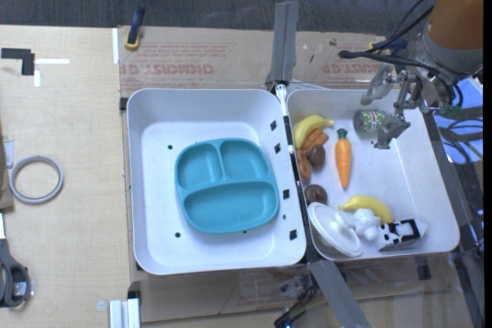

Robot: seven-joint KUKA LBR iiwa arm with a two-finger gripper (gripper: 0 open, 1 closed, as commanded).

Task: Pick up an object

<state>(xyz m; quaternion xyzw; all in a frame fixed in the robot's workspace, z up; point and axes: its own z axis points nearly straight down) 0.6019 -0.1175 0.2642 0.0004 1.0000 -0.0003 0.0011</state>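
On the left of the counter (61,242) lies a grey tape ring (35,179), with scissors (13,280) near the lower edge. Behind the bins, a cardboard sheet (200,57) carries red printed lettering, seen reversed and too faint to read with certainty. A blue-and-yellow tool (136,28) rests at its upper left corner.

The left bin (146,188) holds a teal divided plate (227,185) with three compartments.

The right bin (430,196) holds a banana (310,127) beside brown items (314,150), a toy carrot (343,155), a second banana (367,205), a white lid-like piece (334,230) and a black-and-white item (400,232).

A small can with a green label (370,120), its writing unreadable, lies near the bin's back wall. The end effector (392,115) hangs just right of it, fingers spread, pinching nothing; whether a fingertip touches the can is unclear.
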